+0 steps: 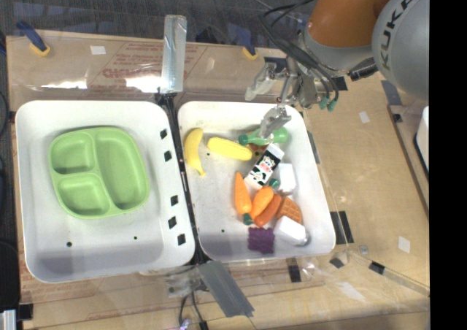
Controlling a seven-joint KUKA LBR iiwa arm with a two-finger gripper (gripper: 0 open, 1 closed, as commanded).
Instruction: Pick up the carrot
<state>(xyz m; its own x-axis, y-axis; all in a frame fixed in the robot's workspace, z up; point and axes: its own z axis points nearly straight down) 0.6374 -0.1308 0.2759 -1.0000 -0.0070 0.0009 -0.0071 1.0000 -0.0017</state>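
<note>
1. My gripper [275,123] hangs over the upper right part of the right bin [315,175], just above a green toy [257,137]. Whether it is wide or narrow, I cannot tell from this angle; nothing sits in it that I can see.
2. The carrot [242,194] lies lower in the frame and slightly left of my gripper, near the middle of the right bin.
3. Its long axis runs nearly up-down in the frame, thin end toward the top.
4. A second orange piece [265,204] touches its right side, tilted. Judgement: this crowds a grasp from the right.
5. Between gripper and carrot: a black-and-white carton [263,166] and a yellow corn cob [228,149].
6. A banana [193,150] lies at upper left of the bin; a purple block [261,239] below.
7. The left bin [29,175] carries a green divided plate [98,171], well apart.
</note>
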